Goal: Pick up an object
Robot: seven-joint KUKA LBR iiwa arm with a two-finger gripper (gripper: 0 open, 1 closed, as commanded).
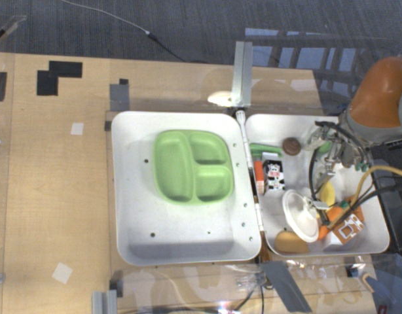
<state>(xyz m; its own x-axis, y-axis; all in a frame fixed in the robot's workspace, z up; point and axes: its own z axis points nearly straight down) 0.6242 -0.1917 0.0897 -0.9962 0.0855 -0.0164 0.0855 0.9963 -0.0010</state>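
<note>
Green divided tray [192,167] lies in the left bin [132,195], a little above centre, three compartments facing up; nothing else in that bin apart from small dark dots on its floor; right bin [270,126] holds all the clutter. Arm [379,103] comes in from the right, orange band over the bin's upper right corner; gripper [330,165] hangs low over the right half of that bin among cables; whether it is apart, together or clamped on anything, cannot tell, too much hardware and wiring in the way.

Right bin contents: brown round piece [292,146] near the top middle; green strip [265,150] along the upper left, just beside the divider; red-orange stick [258,176] under it, running down the left wall; small black-and-white box [274,176] right next to the stick; white bowl [300,214] tilted on its side lower centre; yellow object [327,193] just above and right of the bowl, close under the gripper; orange carrot-like piece [327,226] touching the bowl's right edge; orange card with white print [349,226] at lower right, beside the carrot piece; tan oval object [291,242] at the bottom, just under the bowl, near the front wall.

Bins sit side by side, walls touching at the divider; wooden bench [50,195] around them has black tape marks at upper left; grey metal post [242,74] stands behind the joint between the bins.
</note>
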